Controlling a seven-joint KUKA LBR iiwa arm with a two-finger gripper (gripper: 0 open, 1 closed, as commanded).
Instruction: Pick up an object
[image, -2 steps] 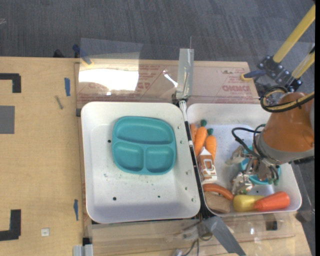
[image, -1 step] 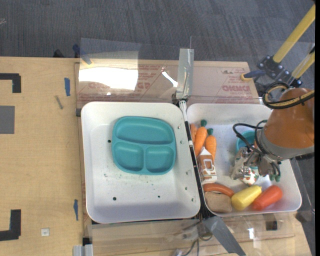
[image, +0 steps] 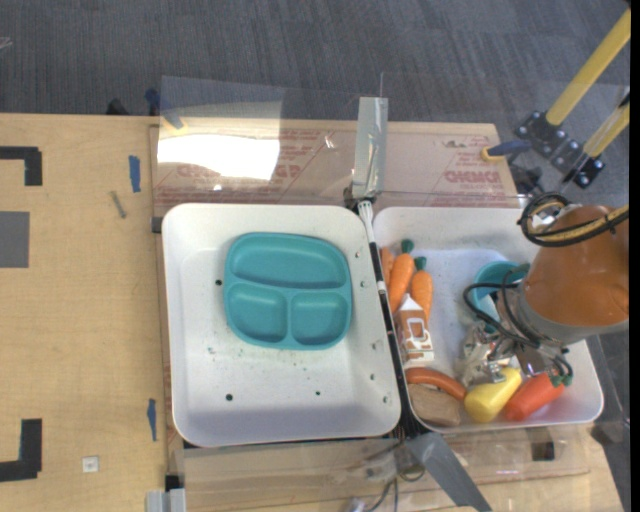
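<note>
On the wooden counter (image: 80, 330) two shallow white bins sit side by side. Left bin (image: 200, 400) carries a teal divided plate (image: 288, 290), lying flat near its middle, with a few dark specks scattered on the white floor around it. Right bin (image: 590, 400) holds the clutter: two toy carrots (image: 410, 283) lie against its left wall, touching each other, and just below them rests a small white and orange packet (image: 416, 335). Lower still, a curved red piece (image: 435, 379) lies over a tan round object (image: 435, 405) at the bin's near edge. A yellow pear-like toy (image: 492, 397) sits beside a red-orange pepper-like toy (image: 532, 395) — the two touch. A teal object (image: 492, 277) peeks out behind the arm. The grey arm with its orange band (image: 580, 270) reaches down into this bin, and the pincer (image: 487, 358) hangs just above the yellow toy — whether it is apart or together cannot be told from this slant.
</note>
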